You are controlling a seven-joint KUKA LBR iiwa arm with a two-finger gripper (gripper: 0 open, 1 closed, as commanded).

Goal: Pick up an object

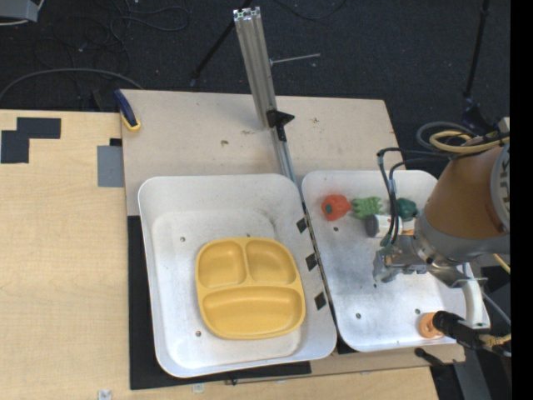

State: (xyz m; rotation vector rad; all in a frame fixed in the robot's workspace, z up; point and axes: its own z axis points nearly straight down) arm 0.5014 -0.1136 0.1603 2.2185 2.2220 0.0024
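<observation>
In the right bin (358,319), a red-orange toy (335,207) lies near the back left, with a green toy (366,207) just to its right. A small teal piece (405,208) sits further right, beside the arm's cables. A small orange ring-like item (430,325) rests at the bin's front right corner. My gripper (385,270) hangs low over the middle of the right bin, below the green toy and apart from it. Nothing shows under its tip.
A yellow divided plate (248,288) lies in the left bin (166,223). An upright metal post (258,65) rises behind the two bins. The grey and orange arm (466,202) covers the right bin's right side.
</observation>
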